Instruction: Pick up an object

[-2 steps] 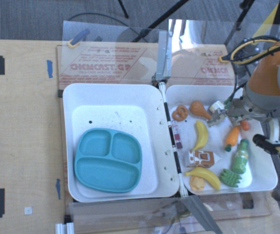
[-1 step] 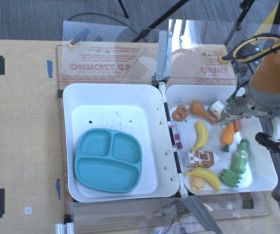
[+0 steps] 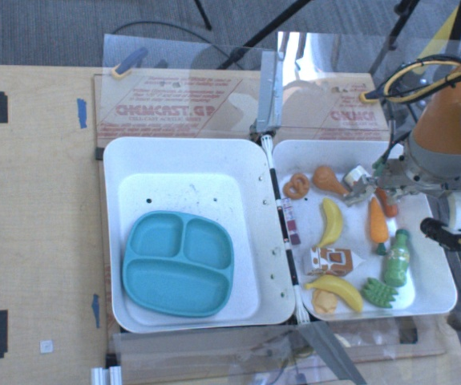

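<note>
Presently noted in the right bin (image 3: 446, 295): an assortment of toy food, closely set. Nearest the end effector (image 3: 364, 184), a tan drumstick (image 3: 328, 180), lying with its narrow end toward the arm, and a brown pretzel (image 3: 297, 186) just beside it, close to the bin's left wall. Below these, a yellow banana (image 3: 331, 220), curved and standing roughly lengthwise; right of it an orange carrot (image 3: 378, 222) with a reddish piece touching its upper end. Further down, a small brown-and-white carton (image 3: 330, 260), a second banana (image 3: 338, 289) lying across a pale yellow item at the bin's near edge, a green toothed piece (image 3: 379, 293), and a green bottle (image 3: 396, 257) with a pale cap, tilted.

Left bin (image 3: 182, 167): a teal divided plate (image 3: 179, 262) with three compartments, resting flat in the near half.

Arm: reaches in from the right, orange band (image 3: 442, 119) above the wrist, grey wrist canted down over the far right part of the right bin. End effector low among the objects, just right of the drumstick and above the carrot. Fingers not resolvable against the clutter; opening cannot be told, nor any object seen between them.
</note>
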Robot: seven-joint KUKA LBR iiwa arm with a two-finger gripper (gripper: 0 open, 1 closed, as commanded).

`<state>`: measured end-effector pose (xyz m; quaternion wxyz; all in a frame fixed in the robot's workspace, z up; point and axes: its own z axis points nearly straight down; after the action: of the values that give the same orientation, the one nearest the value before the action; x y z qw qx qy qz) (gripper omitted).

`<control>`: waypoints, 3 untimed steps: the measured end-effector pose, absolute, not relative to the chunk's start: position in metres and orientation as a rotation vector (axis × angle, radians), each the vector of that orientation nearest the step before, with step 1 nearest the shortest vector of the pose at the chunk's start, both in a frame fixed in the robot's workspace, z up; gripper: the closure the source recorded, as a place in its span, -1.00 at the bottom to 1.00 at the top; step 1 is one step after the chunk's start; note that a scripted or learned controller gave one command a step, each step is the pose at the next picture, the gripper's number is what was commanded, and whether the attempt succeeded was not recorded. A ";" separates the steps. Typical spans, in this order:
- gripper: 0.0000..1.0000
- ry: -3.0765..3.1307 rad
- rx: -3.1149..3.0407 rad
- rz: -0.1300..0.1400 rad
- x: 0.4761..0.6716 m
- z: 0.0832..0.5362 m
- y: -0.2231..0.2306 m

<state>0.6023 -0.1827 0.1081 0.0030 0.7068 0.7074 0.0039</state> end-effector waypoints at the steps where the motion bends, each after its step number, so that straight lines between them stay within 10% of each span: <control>1: -1.00 2.218 2.216 0.012 0.602 0.108 -0.183; 2: 1.00 2.214 2.213 0.015 0.603 0.118 -0.184; 3: -1.00 2.214 2.213 0.014 0.603 0.118 -0.184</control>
<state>0.6030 -0.1836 0.1183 0.0054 0.7069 0.7073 0.0045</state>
